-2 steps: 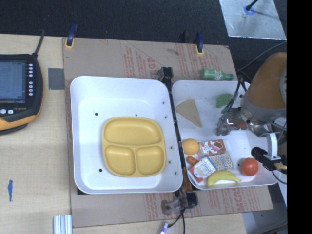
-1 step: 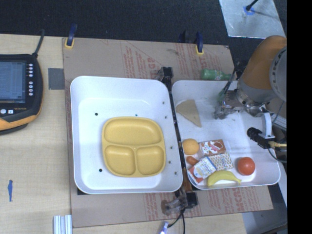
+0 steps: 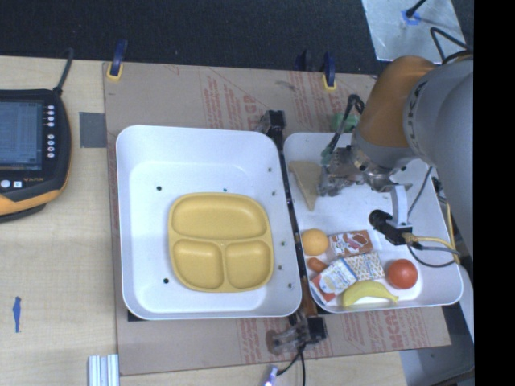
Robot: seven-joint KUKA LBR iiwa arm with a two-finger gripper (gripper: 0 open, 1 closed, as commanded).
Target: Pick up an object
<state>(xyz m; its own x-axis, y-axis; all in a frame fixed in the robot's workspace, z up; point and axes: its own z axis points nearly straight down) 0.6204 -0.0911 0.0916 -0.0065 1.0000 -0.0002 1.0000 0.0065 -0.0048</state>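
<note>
target: I'm reading the flat tan wedge-shaped piece (image 3: 303, 182) as the likeliest pick; it's lying in the far left part of the right shallow white bin (image 3: 451, 296), just beside the dividing wall.
gripper: the grey two-finger gripper (image 3: 331, 185) is hanging low over the bin's far half, just right of the wedge, maybe touching its edge. I'm not able to tell whether the claw is open or closed; the tips are blurring into the wrist hardware.
hold: I'm seeing nothing between the tips, so I'm not calling a grasp.
other candidates: an orange round fruit (image 3: 315, 241), a printed red-and-white snack packet (image 3: 351, 243), a yellow banana (image 3: 368, 295) and a red tomato (image 3: 402, 273) are crowding the bin's near end, well apart from the gripper.
left bin: the left shallow white bin (image 3: 133, 215) is carrying a yellow three-compartment plastic tray (image 3: 220, 241).
step: I'm judging this as approach or descent onto the wedge, pick not yet made.
next move: I'm expecting it needs the tips straddling the thin wedge, then closing and lifting; a flat piece near the wall is looking easy to miss.
</note>
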